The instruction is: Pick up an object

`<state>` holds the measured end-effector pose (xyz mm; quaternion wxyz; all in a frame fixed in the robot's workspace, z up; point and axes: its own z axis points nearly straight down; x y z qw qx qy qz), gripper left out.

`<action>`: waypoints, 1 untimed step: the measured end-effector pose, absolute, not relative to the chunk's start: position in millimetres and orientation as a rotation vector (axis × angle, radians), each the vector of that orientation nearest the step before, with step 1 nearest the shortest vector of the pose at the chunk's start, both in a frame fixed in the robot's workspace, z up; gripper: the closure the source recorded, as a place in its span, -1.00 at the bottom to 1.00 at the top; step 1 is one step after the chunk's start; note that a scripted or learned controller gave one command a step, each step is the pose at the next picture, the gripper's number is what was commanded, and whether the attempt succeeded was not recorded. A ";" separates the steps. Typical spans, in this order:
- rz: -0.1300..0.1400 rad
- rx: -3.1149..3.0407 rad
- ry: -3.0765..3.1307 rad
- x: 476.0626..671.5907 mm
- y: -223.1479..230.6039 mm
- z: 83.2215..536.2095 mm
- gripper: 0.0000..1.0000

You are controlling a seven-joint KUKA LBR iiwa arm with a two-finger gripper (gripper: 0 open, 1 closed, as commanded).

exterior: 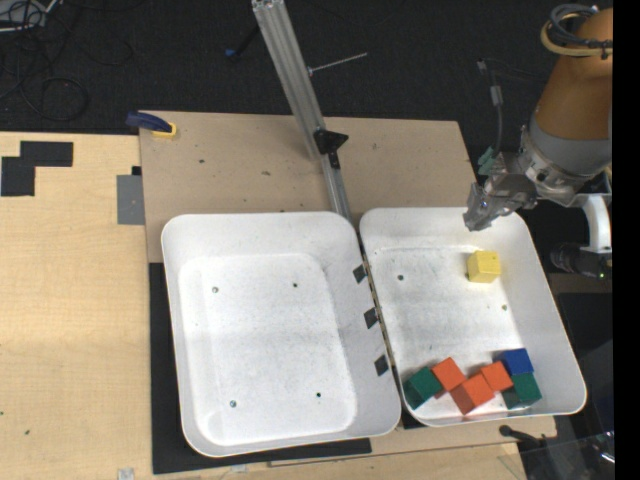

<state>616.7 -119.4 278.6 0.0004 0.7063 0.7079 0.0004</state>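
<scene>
Risk first: yellow cube (484, 266) sits just below my gripper (479, 216), whose state I cannot tell; descending off-centre near the bin wall (440, 214) could nudge it away.

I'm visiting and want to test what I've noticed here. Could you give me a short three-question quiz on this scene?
1. True or false: the yellow block lies apart from the other blocks.
2. Which bin holds all the blocks: A) left bin, B) right bin?
3. Fill in: the claw hangs over the right bin's ____ edge, near or far from the camera?

Key: 1 true; it sits alone, while the orange, green and blue blocks cluster at the near edge. 2 B. 3 far.
</scene>
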 end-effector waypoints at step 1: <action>-0.004 2.222 2.228 606.3 -72.7 261.3 1.00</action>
